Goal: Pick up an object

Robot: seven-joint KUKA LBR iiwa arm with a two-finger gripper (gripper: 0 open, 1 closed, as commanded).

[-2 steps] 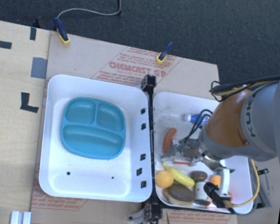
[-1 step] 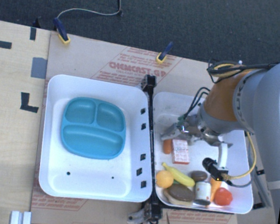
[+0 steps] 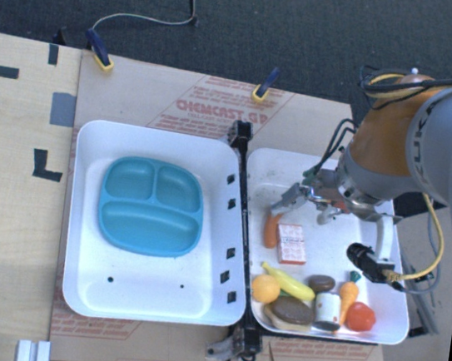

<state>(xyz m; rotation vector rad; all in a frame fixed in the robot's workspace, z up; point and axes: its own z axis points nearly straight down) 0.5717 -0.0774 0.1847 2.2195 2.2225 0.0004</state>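
My gripper [image 3: 307, 206] hangs over the upper middle of the right bin [image 3: 398, 268], its fingers spread open with nothing between them. Just below it lie an orange sausage-shaped piece [image 3: 271, 230] and a small red-and-white box [image 3: 290, 244]. Toy food sits along the bin's front: a yellow banana [image 3: 288, 282], an orange [image 3: 265, 289], a brown cookie [image 3: 293, 312], a brown oval piece [image 3: 321, 283], a white cylinder [image 3: 327, 307], a carrot [image 3: 348, 293] and a red tomato [image 3: 361, 317].
The left bin [image 3: 78, 271] holds a blue divided plate [image 3: 152, 206]. A black divider [image 3: 237, 219] runs between the two bins. The arm's grey and orange body [image 3: 400, 143] looms over the right bin's back right, with a black cable [image 3: 369, 262] looping near the right wall.
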